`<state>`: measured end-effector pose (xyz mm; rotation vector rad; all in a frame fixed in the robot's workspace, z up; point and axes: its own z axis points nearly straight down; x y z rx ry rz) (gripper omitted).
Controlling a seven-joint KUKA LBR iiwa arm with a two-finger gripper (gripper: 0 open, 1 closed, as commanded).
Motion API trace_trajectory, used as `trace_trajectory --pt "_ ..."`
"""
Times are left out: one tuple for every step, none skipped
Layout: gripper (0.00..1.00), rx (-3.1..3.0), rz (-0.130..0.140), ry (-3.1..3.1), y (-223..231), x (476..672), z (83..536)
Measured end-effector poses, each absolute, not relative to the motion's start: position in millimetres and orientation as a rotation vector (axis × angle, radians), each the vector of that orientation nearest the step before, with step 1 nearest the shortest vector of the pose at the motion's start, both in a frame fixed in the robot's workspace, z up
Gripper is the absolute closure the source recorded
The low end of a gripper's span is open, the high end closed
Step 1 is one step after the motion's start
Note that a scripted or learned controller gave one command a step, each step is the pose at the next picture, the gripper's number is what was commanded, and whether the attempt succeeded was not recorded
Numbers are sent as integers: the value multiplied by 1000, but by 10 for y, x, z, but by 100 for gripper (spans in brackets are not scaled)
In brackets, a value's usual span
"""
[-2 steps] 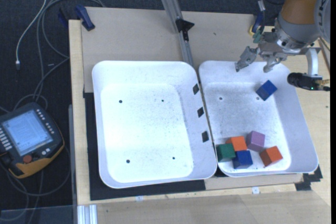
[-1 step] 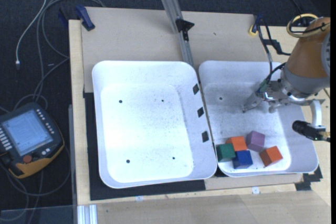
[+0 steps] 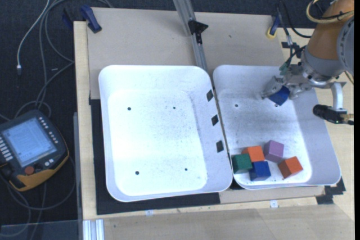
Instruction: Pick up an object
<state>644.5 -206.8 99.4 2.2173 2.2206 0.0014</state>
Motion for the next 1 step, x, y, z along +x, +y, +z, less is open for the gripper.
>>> trace_trajectory --pt "100 2215 3 2220 -2058 6447 1120"
